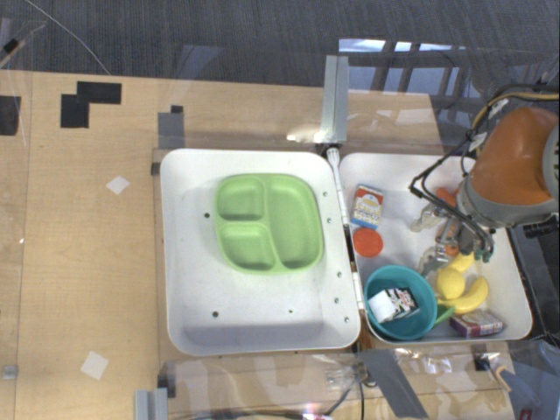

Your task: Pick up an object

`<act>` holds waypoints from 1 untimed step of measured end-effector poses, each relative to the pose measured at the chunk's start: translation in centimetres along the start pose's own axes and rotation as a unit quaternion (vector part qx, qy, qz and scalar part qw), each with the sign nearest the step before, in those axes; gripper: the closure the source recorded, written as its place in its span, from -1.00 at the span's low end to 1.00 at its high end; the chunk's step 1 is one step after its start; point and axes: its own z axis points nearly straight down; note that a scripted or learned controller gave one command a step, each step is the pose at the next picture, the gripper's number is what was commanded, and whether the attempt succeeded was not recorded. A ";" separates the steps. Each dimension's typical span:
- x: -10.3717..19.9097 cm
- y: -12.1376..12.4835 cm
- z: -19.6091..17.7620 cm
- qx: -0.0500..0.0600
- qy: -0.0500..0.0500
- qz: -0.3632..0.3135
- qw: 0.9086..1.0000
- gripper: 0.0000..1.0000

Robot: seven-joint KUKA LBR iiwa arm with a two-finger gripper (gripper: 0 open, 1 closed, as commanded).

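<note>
My gripper (451, 250) hangs low in the right bin (395, 175), under the orange band of the arm (516, 156). Its tip is right over a yellow lemon-like fruit (452, 281) that lies against a yellow banana (472, 297). Whether it touches the fruit is hidden by the wrist. A teal bowl (418, 320) with a small black-and-white packet (391, 304) in it sits just left of the fruit. A small white, orange and blue carton (367, 206) and a red-orange round lid (368, 242) lie further left. A purple box (477, 325) rests at the bin's front right corner.
The left bin (188, 261) holds a green divided plate (267, 222). A metal post (335, 103) stands behind the wall between the two bins. Cables loop beside the arm at the right bin's far right. Wooden bench surface stretches to the left.
</note>
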 end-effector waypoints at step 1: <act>1.9 1.0 -0.2 0.002 -0.007 0.019 1.000 -1.00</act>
